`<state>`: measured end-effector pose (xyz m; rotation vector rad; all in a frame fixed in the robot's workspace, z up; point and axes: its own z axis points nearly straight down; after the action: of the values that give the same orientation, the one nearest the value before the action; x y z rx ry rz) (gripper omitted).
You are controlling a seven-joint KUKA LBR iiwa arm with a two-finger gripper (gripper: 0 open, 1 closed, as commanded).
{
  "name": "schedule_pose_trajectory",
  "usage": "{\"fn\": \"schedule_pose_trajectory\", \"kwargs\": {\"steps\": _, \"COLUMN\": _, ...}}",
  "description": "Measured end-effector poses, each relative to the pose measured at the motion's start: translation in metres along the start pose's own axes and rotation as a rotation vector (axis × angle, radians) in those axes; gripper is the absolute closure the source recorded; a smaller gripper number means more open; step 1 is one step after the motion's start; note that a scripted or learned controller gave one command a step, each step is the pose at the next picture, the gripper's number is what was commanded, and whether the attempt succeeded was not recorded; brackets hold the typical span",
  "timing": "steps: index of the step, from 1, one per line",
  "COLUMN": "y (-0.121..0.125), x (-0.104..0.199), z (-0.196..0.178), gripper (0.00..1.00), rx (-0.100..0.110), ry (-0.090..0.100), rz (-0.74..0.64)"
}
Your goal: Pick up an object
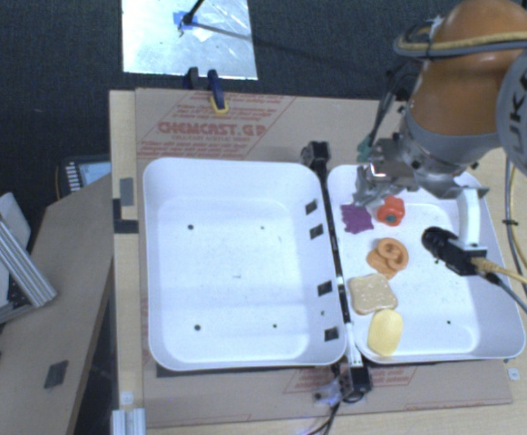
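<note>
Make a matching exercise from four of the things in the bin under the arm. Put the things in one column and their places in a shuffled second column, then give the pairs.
All four lie in a row in the bin on the view's right.

Things
1. purple piece
2. orange curled piece
3. tan bread-like slice
4. yellow piece

Places
A. farthest from the gripper, nearest the bin's near rim
B. right below the gripper
C. second of the four from the gripper
D. third of the four from the gripper

Pairs: 1-B, 2-C, 3-D, 4-A
</note>
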<state>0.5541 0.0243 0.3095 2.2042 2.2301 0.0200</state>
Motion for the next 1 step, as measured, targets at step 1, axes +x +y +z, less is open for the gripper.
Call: {"fn": "schedule_pose_trajectory", "kwargs": {"steps": 1, "y": 0.0066, "x": 0.0669, "z": -0.0009, "gripper": 1.0, "rx": 0.01, "ry": -0.002, "rz": 0.001}}
